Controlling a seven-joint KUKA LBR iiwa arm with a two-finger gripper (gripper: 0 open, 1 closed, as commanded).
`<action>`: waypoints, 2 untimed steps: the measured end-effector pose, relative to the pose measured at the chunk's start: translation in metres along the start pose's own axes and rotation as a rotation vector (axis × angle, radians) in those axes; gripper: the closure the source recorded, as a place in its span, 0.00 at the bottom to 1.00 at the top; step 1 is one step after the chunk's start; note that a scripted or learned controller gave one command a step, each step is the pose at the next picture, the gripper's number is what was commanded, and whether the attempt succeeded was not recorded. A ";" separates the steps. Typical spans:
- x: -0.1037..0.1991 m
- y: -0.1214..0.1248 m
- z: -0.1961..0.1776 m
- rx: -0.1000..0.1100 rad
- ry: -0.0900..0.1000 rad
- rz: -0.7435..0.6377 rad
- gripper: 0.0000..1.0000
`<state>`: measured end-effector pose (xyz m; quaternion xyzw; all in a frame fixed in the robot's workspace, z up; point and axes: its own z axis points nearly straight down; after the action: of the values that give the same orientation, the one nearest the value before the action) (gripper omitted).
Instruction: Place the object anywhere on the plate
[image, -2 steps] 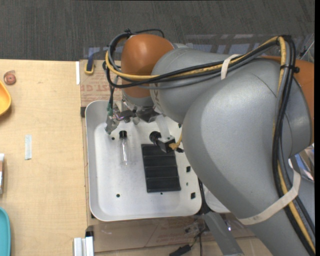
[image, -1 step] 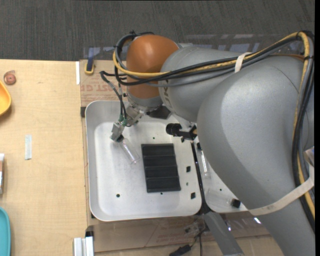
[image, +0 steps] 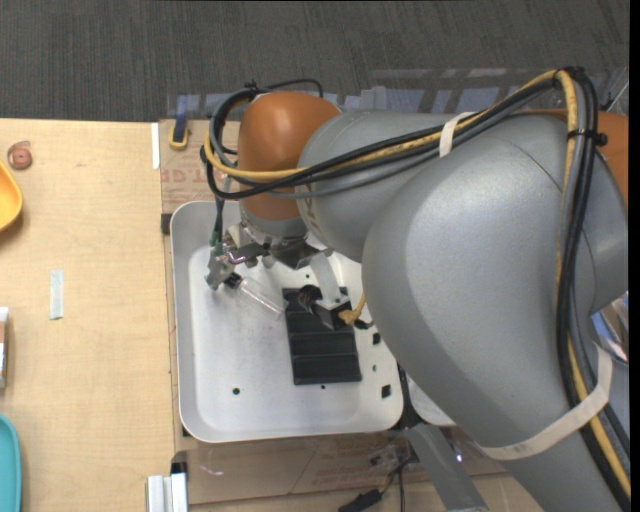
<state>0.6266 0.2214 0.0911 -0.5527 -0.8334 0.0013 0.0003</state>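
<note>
My gripper (image: 232, 272) hangs below the orange wrist band, low over the far left part of a white bin (image: 205, 395). Small metal parts of the gripper sit close to the bin's left wall. I see nothing clearly held between its tips. The grey arm (image: 480, 260) covers the right side of this bin and almost all of the bin beside it, hiding whatever lies there. On the bare bin floor I make out only a tiny dark speck (image: 236, 391).
A wooden bench top (image: 90, 380) stretches to the left of the bin. On it lie a yellow object (image: 6, 203) at the left edge, a small pink disc (image: 18, 155), a pale strip (image: 56, 295) and a teal object (image: 6, 462) at the bottom left.
</note>
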 end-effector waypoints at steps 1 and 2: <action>-0.026 0.023 0.000 0.003 0.002 -0.514 0.00; 0.000 -0.016 -0.001 -0.002 0.000 -0.231 0.00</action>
<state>0.6117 0.2149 0.0917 -0.4532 -0.8914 0.0004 0.0000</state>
